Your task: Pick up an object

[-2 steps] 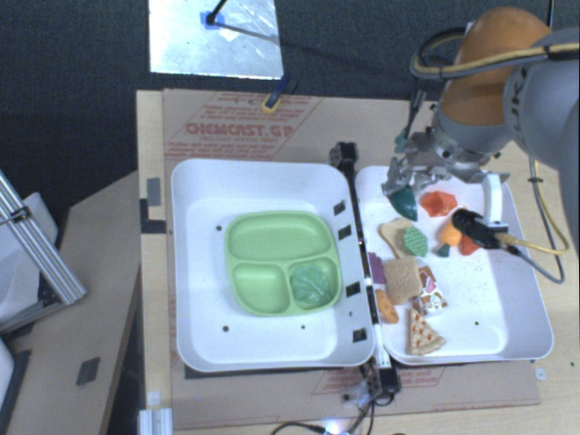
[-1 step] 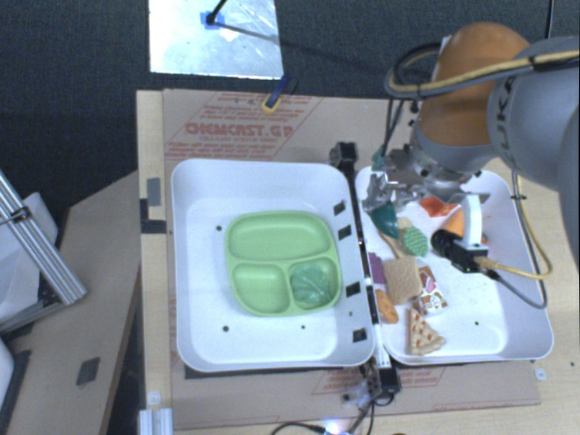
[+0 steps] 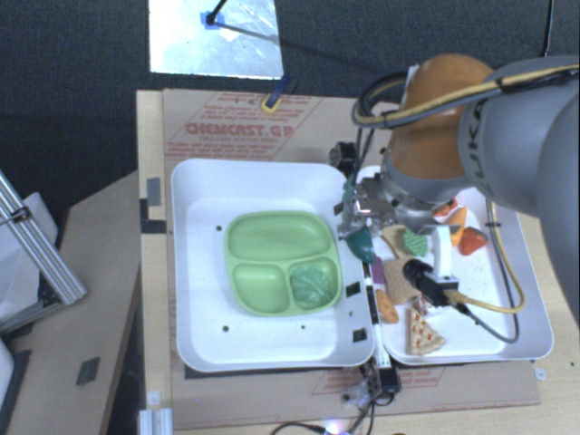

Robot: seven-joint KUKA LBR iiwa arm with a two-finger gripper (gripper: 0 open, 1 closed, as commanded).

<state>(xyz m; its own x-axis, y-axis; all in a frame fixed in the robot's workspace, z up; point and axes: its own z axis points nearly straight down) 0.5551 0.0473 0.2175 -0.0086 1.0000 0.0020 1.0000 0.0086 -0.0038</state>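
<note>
Over the shared wall between the two white bins, the gripper [image 3: 358,227] is seen low, beneath the grey arm [image 3: 526,134] with its orange band. Whether it stands parted or closed cannot be told, since the wrist hides much of it. Just under it a small dark green piece [image 3: 361,245] is seen, touching or nearly touching the wall. Whether that piece is gripped cannot be judged.

Most of the likely targets are found in the right bin [image 3: 533,326]: a toy pizza slice [image 3: 422,332] near the front, an orange roll-shaped piece [image 3: 387,308] beside the wall, a tan slab [image 3: 397,277], a green chequered piece [image 3: 415,242] and an orange-red piece [image 3: 471,239] farther back. In the left bin [image 3: 186,270] a green divided plate [image 3: 276,234] is set, with a leafy green item [image 3: 313,284] in its front right compartment.

The step in hand is judged to be the descent and closing on the dark green piece. It would be done well if the gripper were centred on the piece and kept off the bin wall, which could otherwise be caught or could tip the piece away. Closing should be finished before any lift is begun, and the lift should be made straight up and slowly, so that a weak hold is revealed early. The yellow cable [image 3: 494,308] lying across the right bin should be kept from dragging the nearby toy food.
</note>
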